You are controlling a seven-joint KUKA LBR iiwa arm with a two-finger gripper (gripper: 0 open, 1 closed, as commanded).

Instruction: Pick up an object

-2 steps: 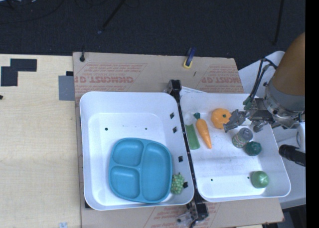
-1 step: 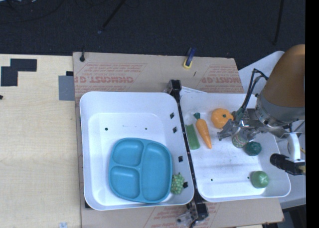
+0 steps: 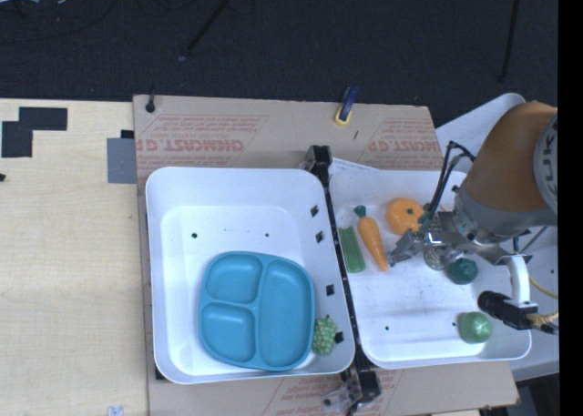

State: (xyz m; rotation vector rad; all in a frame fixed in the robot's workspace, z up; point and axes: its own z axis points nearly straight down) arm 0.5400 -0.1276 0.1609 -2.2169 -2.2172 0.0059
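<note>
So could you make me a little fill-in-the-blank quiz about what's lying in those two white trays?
1. The blue divided plate lies in the ____ bin.
2. The bunch of green grapes sits just ____ of the plate.
3. The carrot lies between the green strip and the ____ fruit.
4. The gripper hovers over the ____ bin.

Missing words: left; right; orange; right
</note>
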